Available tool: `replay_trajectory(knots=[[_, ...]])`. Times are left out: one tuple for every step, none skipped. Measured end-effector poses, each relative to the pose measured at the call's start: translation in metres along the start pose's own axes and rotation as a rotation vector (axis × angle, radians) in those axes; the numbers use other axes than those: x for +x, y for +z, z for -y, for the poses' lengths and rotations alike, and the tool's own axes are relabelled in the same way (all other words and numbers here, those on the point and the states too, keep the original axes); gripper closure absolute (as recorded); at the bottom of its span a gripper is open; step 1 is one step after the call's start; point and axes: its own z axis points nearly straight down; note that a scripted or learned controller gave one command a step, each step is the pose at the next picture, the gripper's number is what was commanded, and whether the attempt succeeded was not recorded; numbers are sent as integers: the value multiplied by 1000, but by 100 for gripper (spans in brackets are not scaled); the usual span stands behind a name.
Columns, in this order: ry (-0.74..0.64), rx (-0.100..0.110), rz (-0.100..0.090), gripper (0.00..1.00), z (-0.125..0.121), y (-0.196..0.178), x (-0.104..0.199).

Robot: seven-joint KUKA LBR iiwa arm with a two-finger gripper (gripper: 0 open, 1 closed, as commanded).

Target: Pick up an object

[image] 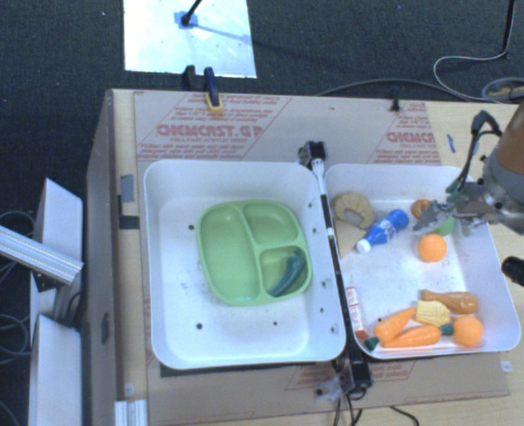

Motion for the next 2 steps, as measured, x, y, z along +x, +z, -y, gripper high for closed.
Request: replay_trajectory(knots=[[2, 0, 0, 0, -8, 113, -15], [1, -2, 1, 100, -9, 102, -16]])
